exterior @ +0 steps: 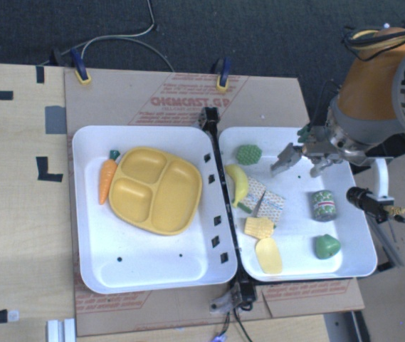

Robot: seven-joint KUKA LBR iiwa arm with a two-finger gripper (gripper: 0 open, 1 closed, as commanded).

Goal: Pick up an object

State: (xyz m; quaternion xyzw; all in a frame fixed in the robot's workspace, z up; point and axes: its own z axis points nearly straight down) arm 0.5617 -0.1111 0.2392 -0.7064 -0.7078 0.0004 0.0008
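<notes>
Tool [302, 161] seen spread, nothing gripped, above right bin [296, 135]; small can [323, 205] judged light, rigid, slippery, best pinched across sides

The scene is viewed from a single fixed camera mounted above the bench and tilted down at a slant. Both shallow white plastic bins, the left bin [88, 262] and the right bin [359, 258], are taken in whole, side by side on a brown cardboard sheet [181, 102]. Dark carpeted floor [259, 20] is seen along the top, so the view is moderately distant.
</notes>
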